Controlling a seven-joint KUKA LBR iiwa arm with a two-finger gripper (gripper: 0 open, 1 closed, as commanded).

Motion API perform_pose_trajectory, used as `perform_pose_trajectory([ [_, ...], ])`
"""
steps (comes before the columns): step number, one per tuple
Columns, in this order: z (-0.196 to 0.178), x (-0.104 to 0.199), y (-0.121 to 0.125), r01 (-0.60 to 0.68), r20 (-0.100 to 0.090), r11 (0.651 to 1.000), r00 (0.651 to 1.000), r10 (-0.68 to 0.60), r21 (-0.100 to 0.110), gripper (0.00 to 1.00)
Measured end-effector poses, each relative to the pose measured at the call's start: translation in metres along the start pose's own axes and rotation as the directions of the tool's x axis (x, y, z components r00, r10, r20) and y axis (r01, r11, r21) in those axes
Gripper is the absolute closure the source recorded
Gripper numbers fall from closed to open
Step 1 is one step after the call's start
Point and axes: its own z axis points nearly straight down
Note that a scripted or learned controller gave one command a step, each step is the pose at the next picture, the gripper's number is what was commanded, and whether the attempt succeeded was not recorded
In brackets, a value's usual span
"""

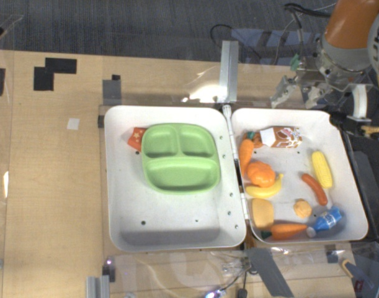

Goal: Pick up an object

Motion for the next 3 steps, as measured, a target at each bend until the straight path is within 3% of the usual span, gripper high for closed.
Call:
perform_pose_trajectory([
  [1,0.129,-0.020,-0.079,0.119,0.000,0.993,0.993,-0.119,0.001,0.00],
  [2,0.183,-0.005,-0.092,0.115,0.002,0.993,0.993,-0.115,-0.011,0.00],
  [3,0.182,0.001,-0.130,0.351,0.007,0.936,0.936,-0.351,-0.015,0.00],
])
